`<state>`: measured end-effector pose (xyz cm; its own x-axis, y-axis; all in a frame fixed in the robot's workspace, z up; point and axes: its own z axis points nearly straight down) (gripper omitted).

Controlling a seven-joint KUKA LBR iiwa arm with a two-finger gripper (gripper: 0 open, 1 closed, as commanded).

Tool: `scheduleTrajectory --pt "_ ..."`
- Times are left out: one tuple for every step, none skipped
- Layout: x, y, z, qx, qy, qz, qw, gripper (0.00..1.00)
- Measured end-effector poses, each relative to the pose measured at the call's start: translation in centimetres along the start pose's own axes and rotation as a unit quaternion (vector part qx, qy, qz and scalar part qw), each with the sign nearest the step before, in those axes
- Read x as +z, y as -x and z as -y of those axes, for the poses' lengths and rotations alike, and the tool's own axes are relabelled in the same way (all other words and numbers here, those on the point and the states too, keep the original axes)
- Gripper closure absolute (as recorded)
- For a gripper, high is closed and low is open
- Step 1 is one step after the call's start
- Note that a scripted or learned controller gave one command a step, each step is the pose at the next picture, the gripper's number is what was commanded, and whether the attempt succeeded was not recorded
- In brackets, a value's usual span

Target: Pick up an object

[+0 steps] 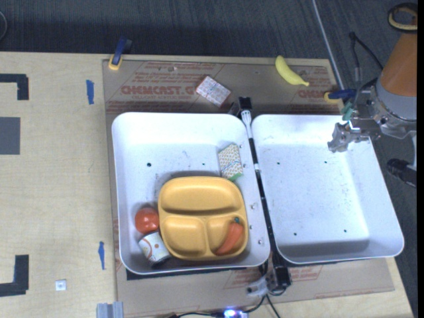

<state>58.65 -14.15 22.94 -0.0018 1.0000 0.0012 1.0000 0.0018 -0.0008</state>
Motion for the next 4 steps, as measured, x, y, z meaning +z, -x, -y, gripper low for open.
scheduleTrajectory --pt "-3.1 -4.8 6.1 0.0 0.0 0.0 1.0 1.0" --pt "0.0 -9.5 10.7 0.0 0.0 0.0 1.0 1.0" --pt "1.2 -12.2 10.6 0.001 0.0 0.0 1.0 1.0" --pt "2.9 -7.4 10.7 0.001 -0.001 0.0 1.0 1.0"
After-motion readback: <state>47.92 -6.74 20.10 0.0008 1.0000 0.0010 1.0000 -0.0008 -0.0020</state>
